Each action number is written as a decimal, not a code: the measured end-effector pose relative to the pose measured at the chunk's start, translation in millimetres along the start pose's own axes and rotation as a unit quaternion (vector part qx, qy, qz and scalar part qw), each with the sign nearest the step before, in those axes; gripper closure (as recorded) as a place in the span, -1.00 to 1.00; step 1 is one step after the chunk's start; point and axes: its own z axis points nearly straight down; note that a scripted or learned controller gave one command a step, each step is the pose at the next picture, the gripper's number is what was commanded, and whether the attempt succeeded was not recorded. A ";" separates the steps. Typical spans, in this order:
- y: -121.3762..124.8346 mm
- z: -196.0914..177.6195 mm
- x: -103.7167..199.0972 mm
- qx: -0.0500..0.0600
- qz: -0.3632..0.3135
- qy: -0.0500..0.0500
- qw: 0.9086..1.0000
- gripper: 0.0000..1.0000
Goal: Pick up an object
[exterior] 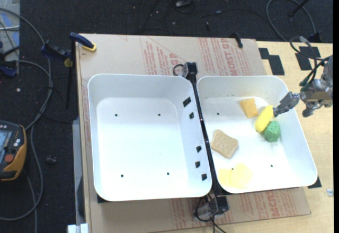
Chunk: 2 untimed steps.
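Note:
The right bin (288,166) holds several objects: a yellow banana-shaped piece (264,118), a green round piece (272,131) touching it, an orange block (248,107), a tan bread slice (225,143) and pale yellow flat pieces (235,176). My gripper (294,108) hangs over the bin's right side, just right of the banana piece. It is open with nothing between its fingers. One finger (286,104) slants down toward the top end of the banana piece.
The left bin (143,136) stands beside the right one, with black clips (198,148) along the shared wall. Both bins rest on a cardboard sheet (159,54). A blue and yellow clamp (83,42) sits at its far left corner. Cables lie on the dark floor around.

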 end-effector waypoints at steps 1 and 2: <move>0.6 -1.7 0.2 -0.002 0.000 0.000 1.000 -1.00; -5.0 43.4 4.8 0.000 0.000 0.000 1.000 -1.00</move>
